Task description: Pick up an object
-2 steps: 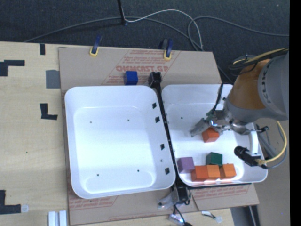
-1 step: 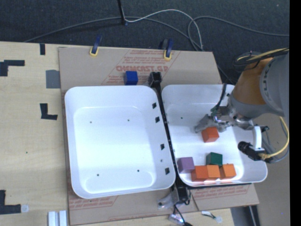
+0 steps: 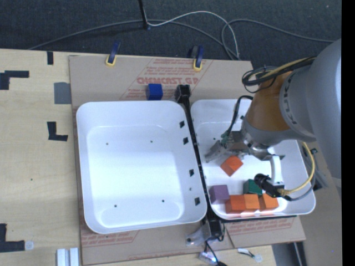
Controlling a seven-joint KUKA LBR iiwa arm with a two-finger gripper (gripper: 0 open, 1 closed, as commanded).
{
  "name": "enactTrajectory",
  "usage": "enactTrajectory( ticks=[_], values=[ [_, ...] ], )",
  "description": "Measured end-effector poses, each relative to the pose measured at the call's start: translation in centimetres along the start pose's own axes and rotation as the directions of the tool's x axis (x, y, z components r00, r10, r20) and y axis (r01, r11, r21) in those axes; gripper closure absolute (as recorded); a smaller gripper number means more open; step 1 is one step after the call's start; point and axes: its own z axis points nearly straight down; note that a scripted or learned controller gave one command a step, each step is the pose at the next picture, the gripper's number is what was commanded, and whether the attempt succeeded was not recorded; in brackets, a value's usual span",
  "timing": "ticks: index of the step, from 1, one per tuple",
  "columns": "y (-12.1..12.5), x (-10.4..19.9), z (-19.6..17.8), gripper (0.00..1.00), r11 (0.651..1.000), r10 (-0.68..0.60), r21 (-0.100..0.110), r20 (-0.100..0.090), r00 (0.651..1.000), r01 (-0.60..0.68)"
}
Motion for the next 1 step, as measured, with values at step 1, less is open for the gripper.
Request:
enactTrajectory(
  ticks=[1],
  values=[
    [-3.26, 0.86, 0.02, 0.0, 1.0, 0.006, 0.001, 0.002, 1.0, -0.006]
  ],
)
